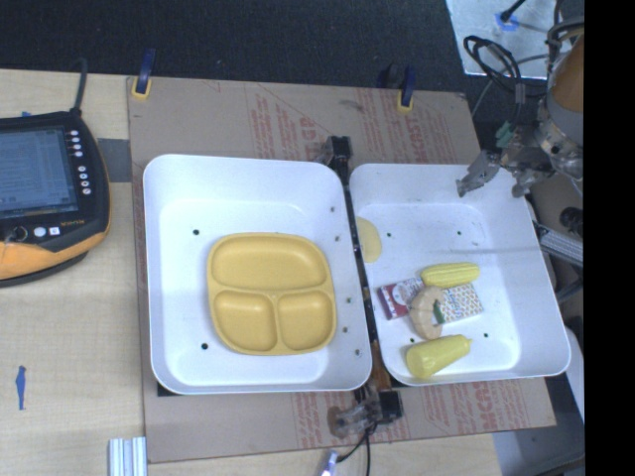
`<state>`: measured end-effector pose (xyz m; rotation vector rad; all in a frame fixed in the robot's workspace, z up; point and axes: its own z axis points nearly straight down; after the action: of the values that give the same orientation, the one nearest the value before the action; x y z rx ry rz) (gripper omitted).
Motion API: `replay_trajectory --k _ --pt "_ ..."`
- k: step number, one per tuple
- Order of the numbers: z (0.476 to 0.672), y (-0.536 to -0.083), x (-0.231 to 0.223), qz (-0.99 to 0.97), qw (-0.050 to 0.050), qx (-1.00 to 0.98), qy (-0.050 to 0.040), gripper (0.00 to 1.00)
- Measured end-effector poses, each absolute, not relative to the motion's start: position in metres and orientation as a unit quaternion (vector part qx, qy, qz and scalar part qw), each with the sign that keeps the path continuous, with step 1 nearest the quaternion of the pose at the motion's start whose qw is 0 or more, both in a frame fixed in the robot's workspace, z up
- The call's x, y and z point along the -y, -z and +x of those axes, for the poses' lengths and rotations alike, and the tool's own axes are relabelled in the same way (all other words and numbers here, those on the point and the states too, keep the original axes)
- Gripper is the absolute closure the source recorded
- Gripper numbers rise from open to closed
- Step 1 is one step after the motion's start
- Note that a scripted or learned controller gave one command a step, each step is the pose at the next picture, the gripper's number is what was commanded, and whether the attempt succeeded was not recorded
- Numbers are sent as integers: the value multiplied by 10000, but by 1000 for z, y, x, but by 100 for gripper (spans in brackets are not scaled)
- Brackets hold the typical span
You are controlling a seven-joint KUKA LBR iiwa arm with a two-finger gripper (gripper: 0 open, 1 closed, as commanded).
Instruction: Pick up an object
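In the right bin point(516, 228) lie two yellow corn cobs, one point(449, 275) near the middle and one point(437, 355) by the front rim. Between them sit a round cookie-like piece point(429, 312), a small printed packet point(459, 302) and a red-and-white wrapper point(396, 297). A pale yellow disc point(368, 239) rests against the bin's left wall. My gripper point(493, 175) hangs over the far right corner of that bin, fingers spread open with nothing between them, well clear of the objects.
The left bin point(169, 266) holds a yellow three-compartment tray point(271, 293). A teach pendant point(45, 191) lies on the bench at far left. Clamps point(400, 85) pin the cardboard at the back. Cables point(491, 58) hang near the arm.
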<state>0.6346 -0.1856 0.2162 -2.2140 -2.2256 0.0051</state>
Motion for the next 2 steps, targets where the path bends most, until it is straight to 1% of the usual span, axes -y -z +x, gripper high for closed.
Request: replay_trajectory --k 1,2 --pt "552 -167 151 -7056 19 7086 -23 0" --pt "550 -116 136 -7052 -1 7090 -11 0"
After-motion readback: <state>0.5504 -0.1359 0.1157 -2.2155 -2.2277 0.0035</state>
